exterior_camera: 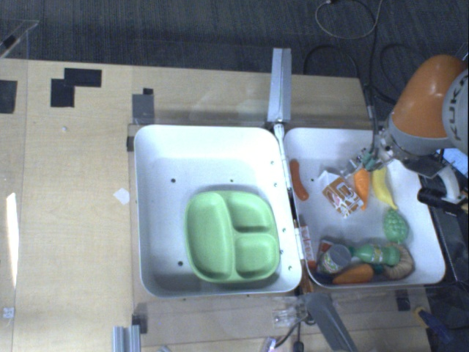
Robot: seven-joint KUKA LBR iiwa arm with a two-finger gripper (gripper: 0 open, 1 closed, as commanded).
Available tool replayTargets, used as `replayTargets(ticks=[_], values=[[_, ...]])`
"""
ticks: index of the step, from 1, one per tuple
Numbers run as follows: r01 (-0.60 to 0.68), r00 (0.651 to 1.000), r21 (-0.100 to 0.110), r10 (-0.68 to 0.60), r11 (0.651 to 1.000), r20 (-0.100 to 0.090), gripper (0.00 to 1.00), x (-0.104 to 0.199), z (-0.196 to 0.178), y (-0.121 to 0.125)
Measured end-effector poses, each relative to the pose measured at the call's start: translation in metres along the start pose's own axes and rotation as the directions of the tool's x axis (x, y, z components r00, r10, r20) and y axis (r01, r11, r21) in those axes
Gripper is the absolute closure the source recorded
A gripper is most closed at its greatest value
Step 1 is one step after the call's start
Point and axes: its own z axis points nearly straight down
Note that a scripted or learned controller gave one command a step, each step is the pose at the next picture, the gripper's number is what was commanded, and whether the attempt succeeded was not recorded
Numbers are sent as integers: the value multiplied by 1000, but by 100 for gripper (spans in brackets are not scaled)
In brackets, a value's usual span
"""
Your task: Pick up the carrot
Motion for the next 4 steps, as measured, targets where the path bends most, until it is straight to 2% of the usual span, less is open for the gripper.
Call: replayTargets(ticks=[1,2,3,4], values=[[-53,998,46,54,998,-20,100,85,-106,69],[-62,998,55,64,997,-22,100,73,-60,21],[-44,999,46,44,998,-17,100,79,30,-60],[-45,999,43,45,998,-14,0,79,30,-59]])
